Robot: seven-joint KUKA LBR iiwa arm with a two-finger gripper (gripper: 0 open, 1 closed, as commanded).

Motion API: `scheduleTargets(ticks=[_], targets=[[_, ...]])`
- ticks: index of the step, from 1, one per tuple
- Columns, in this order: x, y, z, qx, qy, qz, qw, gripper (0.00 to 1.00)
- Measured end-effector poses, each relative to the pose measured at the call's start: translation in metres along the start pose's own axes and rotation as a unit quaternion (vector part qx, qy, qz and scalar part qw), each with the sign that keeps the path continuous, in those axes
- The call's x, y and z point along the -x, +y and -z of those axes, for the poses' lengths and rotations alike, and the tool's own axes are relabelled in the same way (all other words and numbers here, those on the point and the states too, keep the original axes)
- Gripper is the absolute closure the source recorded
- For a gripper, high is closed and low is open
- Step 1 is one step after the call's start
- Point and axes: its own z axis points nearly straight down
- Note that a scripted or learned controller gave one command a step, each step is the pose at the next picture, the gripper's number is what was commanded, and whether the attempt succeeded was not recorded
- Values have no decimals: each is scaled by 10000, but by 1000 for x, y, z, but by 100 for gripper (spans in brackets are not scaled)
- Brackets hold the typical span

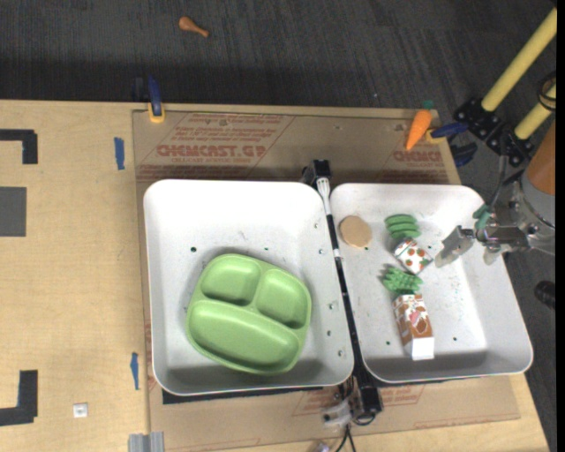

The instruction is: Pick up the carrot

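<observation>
1. The carrot [419, 126] lies outside both bins, on the board behind the right bin [503, 349], near that bin's far rim, with its green top pointing away from the bin. Nothing touches it.
2. The gripper [460, 244] hangs over the right side of the right bin, well apart from the carrot. One finger slants towards the bin's middle; whether the jaws are released or clenched I cannot tell, and nothing is visibly caught between them.
3. Progress, as I judge it: the pick is not yet begun. The whole of it is left: reaching past the far rim, closing on the carrot, lifting.
4. In the right bin I count five things: one tan disc [356, 231], one green ridged piece [403, 225], one small red-and-white packet [412, 256], one leafy green piece [401, 280] and one long carton [414, 325].
5. The left bin [177, 221] holds one green divided plate [250, 312].
6. One small orange object [192, 26] lies on the dark floor beyond the bench; what it is I cannot make out.
</observation>
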Motion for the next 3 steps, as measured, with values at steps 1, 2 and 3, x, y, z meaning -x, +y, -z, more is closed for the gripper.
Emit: scheduleTargets(ticks=[1, 2, 3], targets=[[45, 23, -82, -7, 3, -1641, 9864, 0], [22, 47, -111, 8, -3, -3209, 9471, 0], [0, 28, -112, -20, 2, -4716, 8818, 0]])
